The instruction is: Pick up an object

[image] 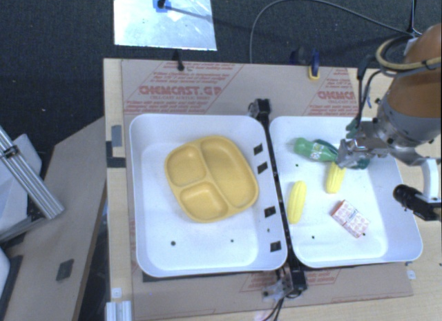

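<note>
In the right bin (400,240) lie a green bottle (314,149), a small yellow piece (334,178), a longer yellow piece (296,201) and a red-and-white packet (350,218). My gripper (353,154) hangs low over the bin's far right part, just right of the green bottle's end and right above the top of the small yellow piece. No object shows clearly in its grasp. The arm's orange band and grey wrist reach in from the right edge.
The left bin (148,244) holds a yellow divided plate (210,177). A black divider with clips (271,181) runs between the two bins. Cables cross the board behind the bins.
</note>
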{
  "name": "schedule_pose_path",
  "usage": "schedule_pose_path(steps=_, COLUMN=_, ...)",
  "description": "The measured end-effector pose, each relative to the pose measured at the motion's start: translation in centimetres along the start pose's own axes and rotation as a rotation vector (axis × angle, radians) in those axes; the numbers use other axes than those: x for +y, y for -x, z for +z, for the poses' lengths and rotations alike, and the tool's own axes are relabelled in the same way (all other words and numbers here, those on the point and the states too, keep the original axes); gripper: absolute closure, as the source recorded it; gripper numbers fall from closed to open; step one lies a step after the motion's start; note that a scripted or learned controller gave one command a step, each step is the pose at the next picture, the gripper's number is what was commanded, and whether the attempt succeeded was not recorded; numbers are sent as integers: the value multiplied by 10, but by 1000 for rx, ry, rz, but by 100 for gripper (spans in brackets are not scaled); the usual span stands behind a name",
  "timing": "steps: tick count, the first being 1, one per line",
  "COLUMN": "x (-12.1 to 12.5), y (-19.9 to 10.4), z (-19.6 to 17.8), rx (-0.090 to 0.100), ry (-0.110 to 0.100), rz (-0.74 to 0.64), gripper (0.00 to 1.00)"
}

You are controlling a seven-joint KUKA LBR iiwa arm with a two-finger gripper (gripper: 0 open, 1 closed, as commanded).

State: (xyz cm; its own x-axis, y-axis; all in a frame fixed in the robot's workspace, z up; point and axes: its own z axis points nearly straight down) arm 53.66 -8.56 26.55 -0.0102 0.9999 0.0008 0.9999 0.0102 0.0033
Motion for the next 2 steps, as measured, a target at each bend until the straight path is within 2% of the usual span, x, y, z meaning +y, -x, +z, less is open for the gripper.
schedule_pose_path(steps=1, x=31, y=-50, z=12, rx=0, ry=0, rz=0, gripper=100)
schedule_pose_path(steps=2, x=45, y=-103, z=9, rx=1, ry=0, rz=-1, gripper=100)
